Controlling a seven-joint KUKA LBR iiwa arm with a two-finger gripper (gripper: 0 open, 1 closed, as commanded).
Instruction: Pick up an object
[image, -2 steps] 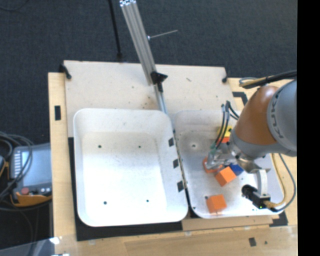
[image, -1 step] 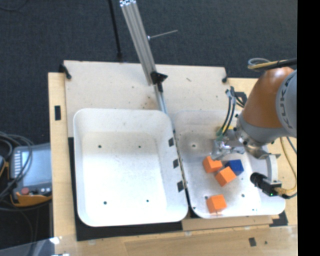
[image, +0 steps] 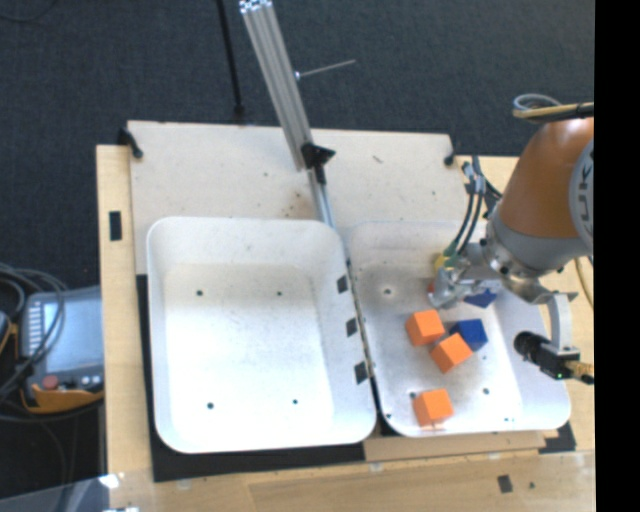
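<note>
Orange blocks (image: 427, 326) sit just below your gripper (image: 447, 291); approach step, grip state unclear, so drop squarely onto one

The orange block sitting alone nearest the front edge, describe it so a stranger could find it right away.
Look in the right-hand white bin. Near its front rim lies an orange block, by itself. The other two orange blocks sit farther back, close together beside a blue block, near the gripper.
</note>
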